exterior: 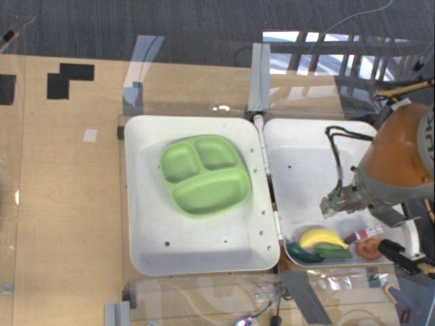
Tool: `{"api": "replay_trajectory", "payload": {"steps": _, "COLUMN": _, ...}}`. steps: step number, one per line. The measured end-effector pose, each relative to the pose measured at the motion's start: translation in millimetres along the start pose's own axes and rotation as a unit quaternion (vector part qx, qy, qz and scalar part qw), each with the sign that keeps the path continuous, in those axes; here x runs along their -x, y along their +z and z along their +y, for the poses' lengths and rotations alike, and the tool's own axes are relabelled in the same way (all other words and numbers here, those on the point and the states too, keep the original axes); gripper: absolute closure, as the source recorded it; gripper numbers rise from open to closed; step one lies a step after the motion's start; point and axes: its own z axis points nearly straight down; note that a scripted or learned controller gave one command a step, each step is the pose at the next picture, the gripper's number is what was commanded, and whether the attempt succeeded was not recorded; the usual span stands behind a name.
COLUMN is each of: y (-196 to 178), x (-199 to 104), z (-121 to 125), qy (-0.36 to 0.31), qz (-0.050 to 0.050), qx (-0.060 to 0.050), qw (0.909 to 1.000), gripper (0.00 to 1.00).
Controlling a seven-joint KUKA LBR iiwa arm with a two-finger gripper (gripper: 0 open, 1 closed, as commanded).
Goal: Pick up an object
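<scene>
along the near edge of the right bin (299,175) the small objects sit bunched together: a yellow banana (322,238) lies on top of a dark green piece (304,253), a lighter green piece (334,250) is just beside it, and further right are a small pink-and-white tube (363,235) and an orange-brown lump (368,249). they crowd the near wall, probably because the bin floor dips that way, so any of them could serve as the thing to pick up. just behind this cluster the gripper (338,202) hangs from the arm's orange band (401,149), above the bin floor and apart from the banana. whether it is released or clenched i cannot tell, and nothing is seen held in it. judging by that, the pick is not yet made. in the left bin (143,250) a green divided plate (204,174) lies flat near the middle, well apart from the arm. beyond both bins the wooden counter (61,182) runs back.
</scene>
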Motion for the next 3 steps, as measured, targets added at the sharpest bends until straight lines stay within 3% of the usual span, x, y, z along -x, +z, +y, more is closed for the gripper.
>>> {"api": "replay_trajectory", "payload": {"steps": 1, "y": -129, "x": -41, "z": 11, "qy": -0.012, "qz": -0.001, "qx": 0.002, "qw": 0.9999, "gripper": 1.00}}
{"api": "replay_trajectory", "payload": {"steps": 2, "y": -84, "x": -4, "z": 1, "qy": 0.082, "qz": 0.000, "qx": 0.000, "qw": 0.9967, "gripper": 1.00}}
{"api": "replay_trajectory", "payload": {"steps": 3, "y": -46, "x": 54, "z": 52, "qy": 0.138, "qz": -0.001, "qx": 0.000, "qw": 0.9904, "gripper": 1.00}}
